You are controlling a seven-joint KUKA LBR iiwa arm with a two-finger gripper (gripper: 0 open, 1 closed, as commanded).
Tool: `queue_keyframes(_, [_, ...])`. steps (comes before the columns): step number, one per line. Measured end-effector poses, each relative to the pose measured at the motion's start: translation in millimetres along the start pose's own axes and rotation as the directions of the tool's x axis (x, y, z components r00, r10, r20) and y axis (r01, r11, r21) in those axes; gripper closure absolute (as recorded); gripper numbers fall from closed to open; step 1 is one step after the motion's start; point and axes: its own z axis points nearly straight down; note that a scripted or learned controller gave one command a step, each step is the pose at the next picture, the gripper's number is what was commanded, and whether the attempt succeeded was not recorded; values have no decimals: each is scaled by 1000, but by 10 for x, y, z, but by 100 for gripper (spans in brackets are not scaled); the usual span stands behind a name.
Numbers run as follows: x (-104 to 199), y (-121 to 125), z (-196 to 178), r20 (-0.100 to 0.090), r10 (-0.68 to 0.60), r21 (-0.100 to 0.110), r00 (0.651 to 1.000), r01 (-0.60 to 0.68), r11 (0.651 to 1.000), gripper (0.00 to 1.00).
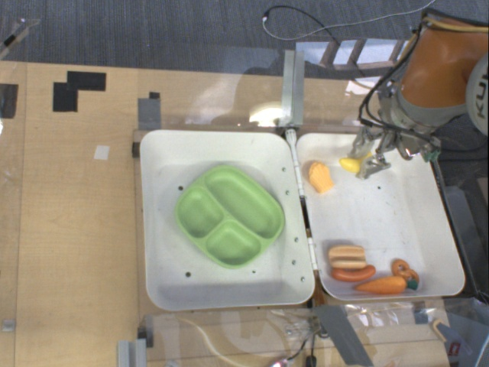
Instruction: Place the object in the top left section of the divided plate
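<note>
Yellow, small and curved like a toy banana, the object [349,164] lies in the right bin [397,205], pinched at one end by the gripper [368,161], right of the green divided plate [229,215].

Green divided plate [229,215], white bins [164,285]

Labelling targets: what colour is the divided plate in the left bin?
Light green, the three-section divided plate; clearest in the camera view.
</note>
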Motion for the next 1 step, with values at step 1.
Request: queue_keyframes(1, [17, -261, -253, 1, -313, 1, 950, 313, 950, 100])
